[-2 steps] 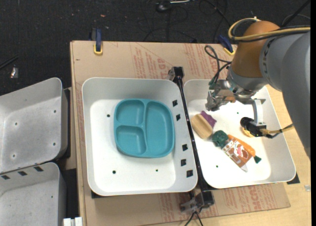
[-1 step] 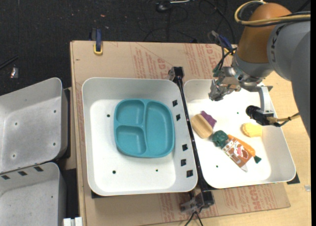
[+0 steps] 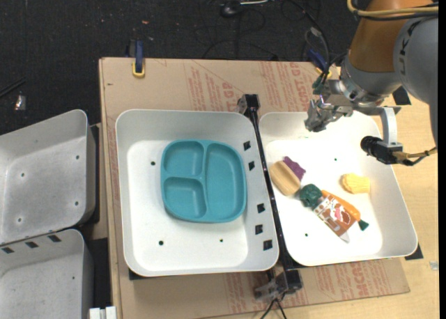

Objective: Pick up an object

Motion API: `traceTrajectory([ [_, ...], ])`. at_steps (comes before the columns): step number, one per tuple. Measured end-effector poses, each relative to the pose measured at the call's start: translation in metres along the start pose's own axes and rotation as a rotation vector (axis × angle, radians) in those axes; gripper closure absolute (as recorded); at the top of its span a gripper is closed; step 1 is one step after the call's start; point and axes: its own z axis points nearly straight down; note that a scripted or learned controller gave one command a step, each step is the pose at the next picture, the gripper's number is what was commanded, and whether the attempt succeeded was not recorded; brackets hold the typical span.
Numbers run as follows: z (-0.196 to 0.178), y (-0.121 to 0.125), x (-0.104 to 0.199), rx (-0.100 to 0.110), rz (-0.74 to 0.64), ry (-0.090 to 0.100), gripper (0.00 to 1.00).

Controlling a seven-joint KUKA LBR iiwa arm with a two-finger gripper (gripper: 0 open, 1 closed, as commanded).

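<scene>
Your gripper (image 3: 315, 124) hovers over the right bin's (image 3: 390, 244) far-left corner, short of the objects; I cannot tell its fingers' state.

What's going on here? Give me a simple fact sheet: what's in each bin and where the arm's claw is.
left bin: a teal divided plate
right bin: tan block, purple piece touching it, yellow corn-like toy, dark green item, orange packet
gripper: over the right bin's far left corner, above the objects
holding anything: nothing seen between its fingers
</scene>
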Motion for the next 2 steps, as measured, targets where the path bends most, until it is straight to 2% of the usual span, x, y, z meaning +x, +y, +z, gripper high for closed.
traceTrajectory([
  [1, -0.022, 0.001, 0.000, 0.001, 0.000, 0.000, 1.00],
  [2, -0.029, 0.008, 0.049, 0.002, -0.005, 0.002, 1.00],
])
